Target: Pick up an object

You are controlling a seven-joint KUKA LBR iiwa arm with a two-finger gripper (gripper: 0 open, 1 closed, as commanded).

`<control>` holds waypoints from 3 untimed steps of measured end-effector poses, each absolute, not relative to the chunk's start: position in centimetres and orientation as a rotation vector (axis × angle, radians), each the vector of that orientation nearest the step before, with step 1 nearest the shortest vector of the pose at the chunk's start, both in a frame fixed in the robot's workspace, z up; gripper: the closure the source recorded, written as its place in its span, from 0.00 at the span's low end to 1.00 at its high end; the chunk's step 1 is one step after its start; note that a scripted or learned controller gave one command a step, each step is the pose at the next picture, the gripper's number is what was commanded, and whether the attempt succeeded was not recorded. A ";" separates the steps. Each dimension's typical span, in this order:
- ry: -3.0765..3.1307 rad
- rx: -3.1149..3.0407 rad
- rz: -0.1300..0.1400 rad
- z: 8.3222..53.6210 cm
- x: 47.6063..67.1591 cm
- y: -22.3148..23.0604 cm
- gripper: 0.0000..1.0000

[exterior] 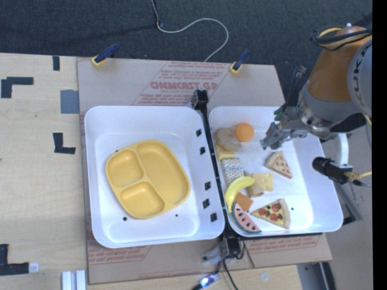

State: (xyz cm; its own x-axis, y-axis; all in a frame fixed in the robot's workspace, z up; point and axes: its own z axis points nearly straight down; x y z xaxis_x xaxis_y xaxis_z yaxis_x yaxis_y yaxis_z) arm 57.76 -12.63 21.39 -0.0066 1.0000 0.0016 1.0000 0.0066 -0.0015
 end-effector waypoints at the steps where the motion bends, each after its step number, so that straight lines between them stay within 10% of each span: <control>1: -2.229 -2.211 -0.001 22.3 58.9 -6.5 1.00; 3: -2.228 -2.212 0.001 21.5 60.5 4.1 1.00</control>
